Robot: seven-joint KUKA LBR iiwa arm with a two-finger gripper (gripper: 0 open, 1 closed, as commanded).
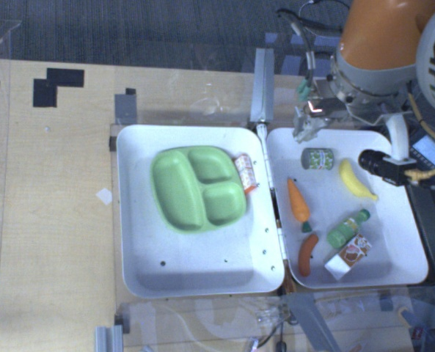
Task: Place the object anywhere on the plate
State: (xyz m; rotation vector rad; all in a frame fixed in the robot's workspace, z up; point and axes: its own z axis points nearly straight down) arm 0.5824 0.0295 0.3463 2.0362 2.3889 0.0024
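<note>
Mostly smooth green sectioned plate (199, 188), curved banana (356, 180)

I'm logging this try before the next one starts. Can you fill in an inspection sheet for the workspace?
Surface: wooden bench bearing two white bins.
Job's things: green plate in left bin; small packet at its right edge.
Clutter: right bin holds can, banana, carrot, sausage, green bottle, carton.
Grippers: gripper above right bin's far edge.
Cables: black cables behind arm.
Surroundings: dark floor.
</note>
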